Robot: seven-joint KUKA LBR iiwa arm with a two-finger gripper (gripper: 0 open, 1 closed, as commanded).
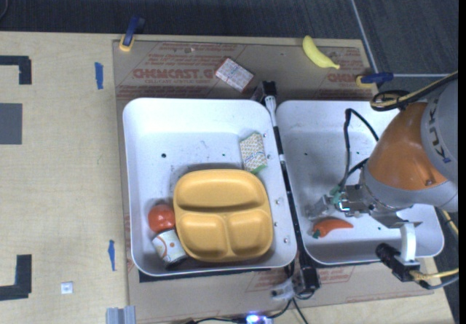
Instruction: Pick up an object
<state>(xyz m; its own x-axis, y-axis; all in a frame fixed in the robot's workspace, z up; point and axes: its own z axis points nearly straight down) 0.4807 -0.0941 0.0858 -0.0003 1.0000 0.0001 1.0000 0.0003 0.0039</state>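
My gripper (325,211) reaches into the right bin (313,133) from the right, low over its front floor. A small orange-red carrot-shaped object (332,226) lies just below the fingertips, near the bin's front wall. Whether it touches the fingers is unclear. In the left bin (145,133) lies a yellow divided tray (222,213), upside-down looking. A red-orange ball (162,217) and a small white and orange can (169,245) sit at the tray's left. A patterned packet (253,151) leans near that bin's right wall.
A yellow banana (319,52) and a small printed box (233,74) lie on the cardboard behind the bins. Blue clamps (131,31) hold the board. The arm's orange band (408,155) covers the right bin's right side. Cables run along the front edge.
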